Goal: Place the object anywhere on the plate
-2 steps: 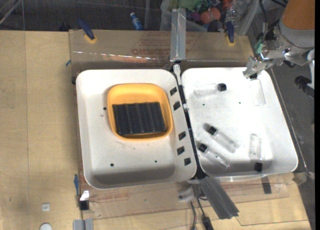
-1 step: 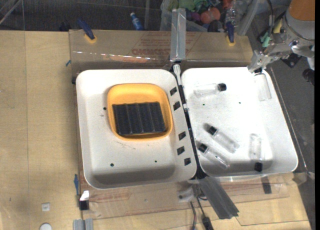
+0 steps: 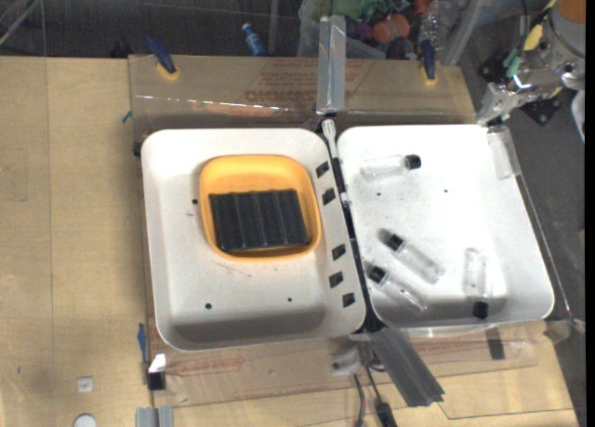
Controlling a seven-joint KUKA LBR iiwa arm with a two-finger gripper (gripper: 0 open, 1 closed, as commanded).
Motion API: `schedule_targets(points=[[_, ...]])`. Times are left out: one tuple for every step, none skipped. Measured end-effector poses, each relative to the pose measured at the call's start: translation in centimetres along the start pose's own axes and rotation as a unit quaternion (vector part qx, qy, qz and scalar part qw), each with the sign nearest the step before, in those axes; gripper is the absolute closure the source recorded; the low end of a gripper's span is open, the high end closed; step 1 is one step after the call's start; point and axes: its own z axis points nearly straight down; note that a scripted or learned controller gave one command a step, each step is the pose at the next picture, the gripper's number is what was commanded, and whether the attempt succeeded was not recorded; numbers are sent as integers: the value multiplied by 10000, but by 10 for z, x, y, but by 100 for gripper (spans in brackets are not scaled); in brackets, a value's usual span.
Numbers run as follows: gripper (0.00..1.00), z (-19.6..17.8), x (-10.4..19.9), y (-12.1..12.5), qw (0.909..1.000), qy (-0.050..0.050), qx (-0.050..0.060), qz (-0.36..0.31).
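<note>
My pincer [image 3: 507, 100] is at the upper right of the camera view, outside the two bins, above the dark floor just beyond the back right corner of the right white shallow bin [image 3: 521, 230]. It is a grey metal part below my arm, and it looks small and a little blurred here. I cannot tell how far it is open, and I see nothing that it has hold of.

In the left white shallow bin [image 3: 167, 230] lies the orange-yellow plate with rounded corners [image 3: 260, 171]. On this plate rests a dark grey ribbed rectangular block [image 3: 258, 220], which covers the lower half of the plate and lies flat.

In the right bin there are four clear plastic vials with black caps. One clear vial near the back [image 3: 390, 168] lies almost level, its black cap at the right end. A second clear vial in the middle [image 3: 412, 257] lies at a slant, with the cap to the upper left. A third clear vial [image 3: 395, 288] lies just below it, near the wall between the bins, also at a slant with the cap to the upper left. The fourth clear vial [image 3: 475, 278] is close to the front right corner and points toward the front edge, with its cap at the lower end. All four vials are apart from my pincer and well apart from the plate.
</note>
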Motion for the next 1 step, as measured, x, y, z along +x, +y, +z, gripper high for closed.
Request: schedule_targets(points=[[100,-104,-38,-8,9902,-13,-9,-1398]])
